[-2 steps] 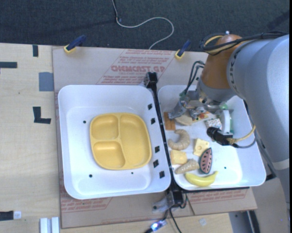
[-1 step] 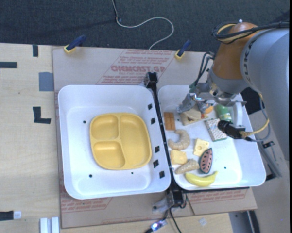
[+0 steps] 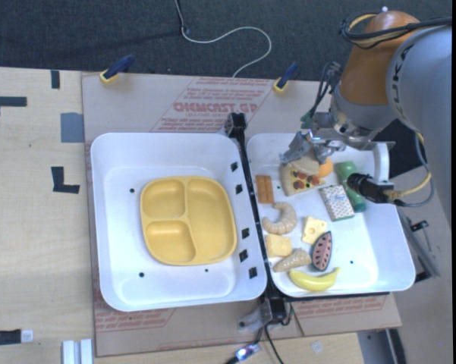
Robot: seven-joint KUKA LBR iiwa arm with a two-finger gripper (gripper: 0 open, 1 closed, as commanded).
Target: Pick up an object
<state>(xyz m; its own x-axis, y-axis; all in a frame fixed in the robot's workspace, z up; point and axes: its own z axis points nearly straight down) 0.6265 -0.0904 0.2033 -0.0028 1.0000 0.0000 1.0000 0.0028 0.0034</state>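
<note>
Gripper point(image 3: 309, 152) at right bin's point(image 3: 379, 275) back edge — pizza slice point(image 3: 305, 176) beneath

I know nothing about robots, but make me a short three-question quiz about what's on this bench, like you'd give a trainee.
1. True or false: the yellow divided tray lies in the left bin.
2. Which item lies nearest the front edge of the right bin?
A. the banana
B. the pizza slice
C. the green item
3. Fill in: the tool is above the ____ corner of the right bin, close to the pizza slice.

Key
1. True.
2. A; the banana lies along the front, next to the watermelon slice.
3. Back left, near the divider between the bins.
</note>
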